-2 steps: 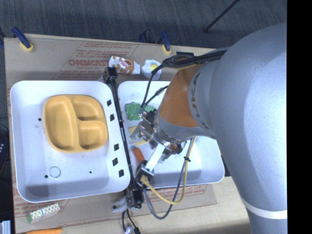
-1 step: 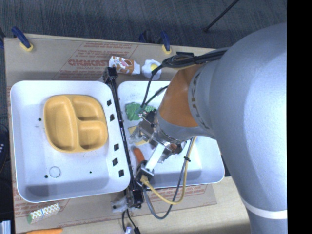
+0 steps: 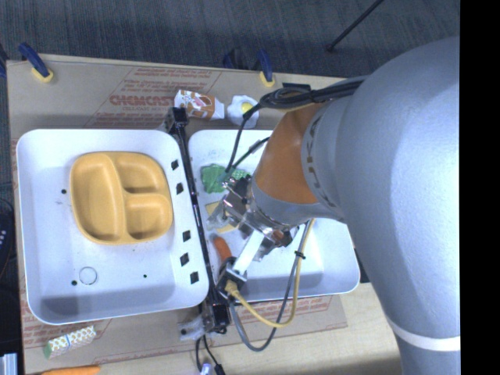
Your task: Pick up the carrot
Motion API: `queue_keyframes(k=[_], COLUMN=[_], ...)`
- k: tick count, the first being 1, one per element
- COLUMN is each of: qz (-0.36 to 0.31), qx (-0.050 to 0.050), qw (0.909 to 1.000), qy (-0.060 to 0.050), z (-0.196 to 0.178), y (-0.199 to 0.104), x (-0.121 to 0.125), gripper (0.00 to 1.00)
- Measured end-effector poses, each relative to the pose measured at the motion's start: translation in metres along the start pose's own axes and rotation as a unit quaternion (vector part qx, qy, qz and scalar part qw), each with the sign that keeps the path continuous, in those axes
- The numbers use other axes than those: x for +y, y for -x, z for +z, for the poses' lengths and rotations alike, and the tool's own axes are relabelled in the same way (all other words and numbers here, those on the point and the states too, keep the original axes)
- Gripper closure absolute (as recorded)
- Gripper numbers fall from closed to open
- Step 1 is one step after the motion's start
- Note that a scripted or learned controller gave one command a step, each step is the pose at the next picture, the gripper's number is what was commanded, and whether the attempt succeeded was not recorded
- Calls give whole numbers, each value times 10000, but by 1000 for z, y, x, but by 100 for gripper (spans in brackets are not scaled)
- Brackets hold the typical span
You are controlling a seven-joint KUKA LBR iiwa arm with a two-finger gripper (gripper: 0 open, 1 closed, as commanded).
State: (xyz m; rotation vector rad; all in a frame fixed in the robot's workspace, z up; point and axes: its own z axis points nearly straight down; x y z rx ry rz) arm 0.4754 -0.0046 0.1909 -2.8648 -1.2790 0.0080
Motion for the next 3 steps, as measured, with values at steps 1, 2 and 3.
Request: queue_keyframes(k=[1, 2, 3], qz=[0, 0, 0], qx=[0, 0, 0], qw=[10000, 10000, 10000], qy=[0, 0, 0], z=[0, 0, 0], y=[0, 0, 0], x=[0, 0, 0], gripper=[0, 0, 0])
